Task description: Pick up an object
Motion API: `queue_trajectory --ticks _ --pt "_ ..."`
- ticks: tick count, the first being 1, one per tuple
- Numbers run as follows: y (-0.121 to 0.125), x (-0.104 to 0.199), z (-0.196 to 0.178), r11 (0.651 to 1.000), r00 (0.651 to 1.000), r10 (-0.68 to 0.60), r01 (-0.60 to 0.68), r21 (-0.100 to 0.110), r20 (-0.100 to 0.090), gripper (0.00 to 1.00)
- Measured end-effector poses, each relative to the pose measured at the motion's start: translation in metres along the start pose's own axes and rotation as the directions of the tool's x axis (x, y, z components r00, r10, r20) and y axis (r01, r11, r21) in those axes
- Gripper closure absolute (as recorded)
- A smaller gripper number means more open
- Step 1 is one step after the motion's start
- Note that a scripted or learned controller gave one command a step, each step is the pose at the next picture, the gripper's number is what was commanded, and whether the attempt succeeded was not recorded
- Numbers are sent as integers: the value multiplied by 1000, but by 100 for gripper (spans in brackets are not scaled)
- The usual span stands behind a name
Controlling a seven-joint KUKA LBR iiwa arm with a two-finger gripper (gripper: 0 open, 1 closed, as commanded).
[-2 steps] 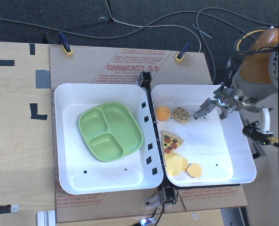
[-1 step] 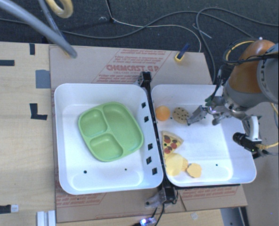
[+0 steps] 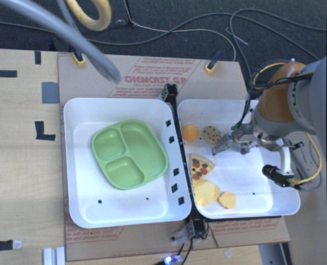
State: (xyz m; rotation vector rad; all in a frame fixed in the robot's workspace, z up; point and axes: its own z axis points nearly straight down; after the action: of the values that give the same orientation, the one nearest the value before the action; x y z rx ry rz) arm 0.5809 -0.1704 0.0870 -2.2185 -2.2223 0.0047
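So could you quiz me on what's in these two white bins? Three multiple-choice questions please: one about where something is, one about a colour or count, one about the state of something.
1. Where does the divided tray lie?
A. In the left bin
B. In the right bin
C. On the cardboard behind the bins

2. What colour is that tray?
A. White
B. Green
C. Orange

3. Where is the end effector relative to the cookie?
A. Over the left bin, far from it
B. Beside it in the right bin, cookie lying free
C. Raised high with the cookie gripped

Answers: 
1 A, the tray sits inside the left bin. 
2 B, it is light green against the white bin. 
3 B, the end effector is low in the right bin next to the cookie, which lies on the bin floor near the orange ball.
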Motion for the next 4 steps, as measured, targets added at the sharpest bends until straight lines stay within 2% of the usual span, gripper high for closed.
queue_trajectory --ticks 1,3,4 --pt "1 0 -13 1000 1000 0 0 -2 -1 100" --pt "-7 -3 -116 1000 1000 1 -1 -8 0 100" --pt "-16 47 -123 1000 1000 -4 4 -3 -3 100"
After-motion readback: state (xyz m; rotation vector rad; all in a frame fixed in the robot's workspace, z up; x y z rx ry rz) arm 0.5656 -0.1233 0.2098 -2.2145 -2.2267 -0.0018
